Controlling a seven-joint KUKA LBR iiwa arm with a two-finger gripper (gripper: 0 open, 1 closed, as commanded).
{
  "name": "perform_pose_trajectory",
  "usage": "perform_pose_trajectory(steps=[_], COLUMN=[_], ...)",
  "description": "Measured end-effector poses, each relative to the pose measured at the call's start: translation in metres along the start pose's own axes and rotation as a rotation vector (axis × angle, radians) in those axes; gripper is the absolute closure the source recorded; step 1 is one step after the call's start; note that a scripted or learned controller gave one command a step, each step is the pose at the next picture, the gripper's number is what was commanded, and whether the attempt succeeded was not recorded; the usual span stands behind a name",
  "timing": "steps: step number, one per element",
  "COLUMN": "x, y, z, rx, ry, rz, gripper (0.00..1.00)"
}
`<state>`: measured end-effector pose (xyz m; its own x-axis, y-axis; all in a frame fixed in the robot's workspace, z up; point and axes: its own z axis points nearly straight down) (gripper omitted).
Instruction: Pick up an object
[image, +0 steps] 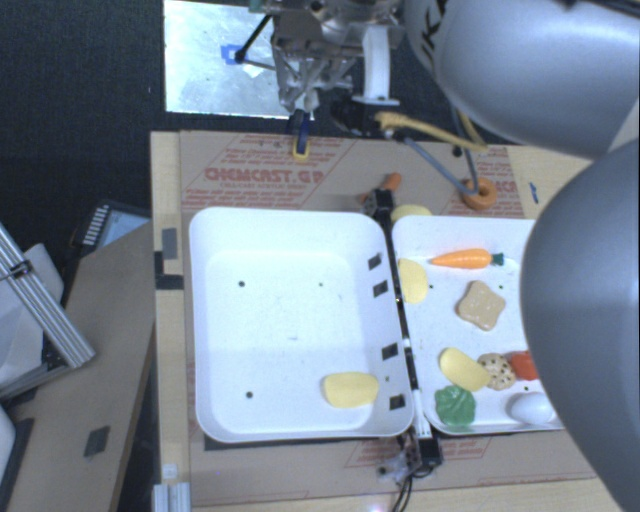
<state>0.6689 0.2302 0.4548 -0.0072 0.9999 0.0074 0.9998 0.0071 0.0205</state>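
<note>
Gripper (300, 100) hangs over the far end of the bench, beyond both bins, above the printed cardboard sheet (262, 172). I cannot tell from this angle whether the claw is spread or pressed together. A small blue-and-yellow piece (300, 137) sits just under it; I cannot tell whether the two touch.

Left bin (230, 240): one pale yellow lump (350, 389) near the front right corner.

Right bin (440, 425), contents as I read them:
- toy carrot (465, 259) lying crosswise near the far wall
- yellow oval piece (412, 281) close to the divider between the bins
- tan bread-like slice (481, 306) near the middle
- yellow wedge (462, 368) touching a speckled cookie (496, 371)
- red item (522, 365) just beside the cookie, partly hidden by the arm
- green leafy piece (455, 406) at the front wall
- white egg-shaped item (530, 407) at the front, beside the arm

Outside the bins: a pale yellow item (410, 212) at the right bin's far rim, an orange ring (482, 193) on the cardboard, and a small orange bit (393, 182) near the divider's far end.

The grey arm (580, 300) covers the right side of the right bin, blurred.
</note>
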Motion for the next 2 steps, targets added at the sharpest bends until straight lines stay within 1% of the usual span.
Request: perform_pose_trajectory(steps=[1, 2], x=[0.005, -0.053], y=[-0.015, -0.045], z=[-0.088, -0.083], rx=[0.009, 0.019], ry=[-0.003, -0.008], rz=[0.001, 0.010], gripper=[1.00, 1.00])
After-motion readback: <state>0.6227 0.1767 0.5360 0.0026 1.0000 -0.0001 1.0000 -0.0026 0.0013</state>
